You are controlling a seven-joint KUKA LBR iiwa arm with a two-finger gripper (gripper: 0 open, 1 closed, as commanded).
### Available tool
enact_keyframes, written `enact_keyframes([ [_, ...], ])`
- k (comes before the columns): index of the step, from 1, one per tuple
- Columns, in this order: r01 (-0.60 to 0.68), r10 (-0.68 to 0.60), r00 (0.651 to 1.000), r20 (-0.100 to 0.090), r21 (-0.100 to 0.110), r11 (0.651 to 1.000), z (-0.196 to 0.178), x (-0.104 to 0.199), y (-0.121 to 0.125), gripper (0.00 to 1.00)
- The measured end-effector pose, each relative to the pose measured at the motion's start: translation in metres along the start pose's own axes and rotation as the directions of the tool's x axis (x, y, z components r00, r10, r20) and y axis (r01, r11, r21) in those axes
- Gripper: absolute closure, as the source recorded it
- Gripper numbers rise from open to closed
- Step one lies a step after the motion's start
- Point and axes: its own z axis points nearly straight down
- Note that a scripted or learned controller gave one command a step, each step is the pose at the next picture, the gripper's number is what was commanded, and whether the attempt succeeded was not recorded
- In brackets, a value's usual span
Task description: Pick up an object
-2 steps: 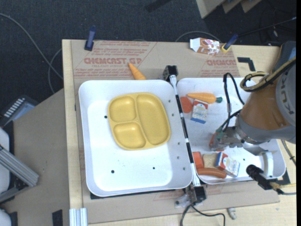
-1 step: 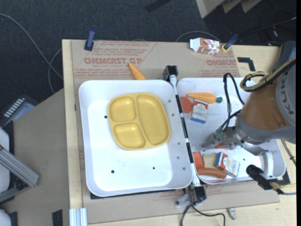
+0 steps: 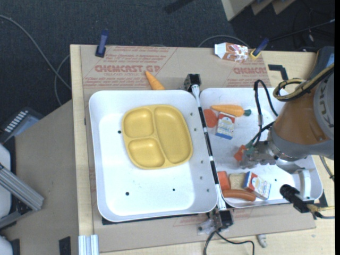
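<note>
Risk: slip or empty grasp | gripper (image 3: 249,155) low in right bin (image 3: 212,97), beside small red piece (image 3: 240,154) at its 9 o'clock | we cannot tell the fingers' spread | milk carton (image 3: 226,126) at 11, sausage (image 3: 239,195) at 6 crowd us.

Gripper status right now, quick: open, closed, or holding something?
Gripper: low in the right bin, beside a small red object; grip state cannot be told.

A yellow divided plate (image 3: 157,136) lies in the left bin (image 3: 106,158); behind it (on the cardboard) a lone carrot (image 3: 154,81)
</note>
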Motion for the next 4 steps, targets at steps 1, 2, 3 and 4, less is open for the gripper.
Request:
enact_keyframes([
  [1, 0.000, 0.000, 1.000, 0.000, 0.001, 1.000, 0.000, 0.000, 0.000, 0.00],
  [2, 0.003, -0.003, 1.000, -0.001, 0.001, 1.000, 0.020, 0.005, 0.014, 0.00],
  [3, 0.002, -0.002, 1.000, 0.000, -0.001, 1.000, 0.010, 0.004, 0.015, 1.00],
  [4, 0.002, -0.002, 1.000, 0.000, -0.001, 1.000, 0.010, 0.004, 0.015, 0.00],
])
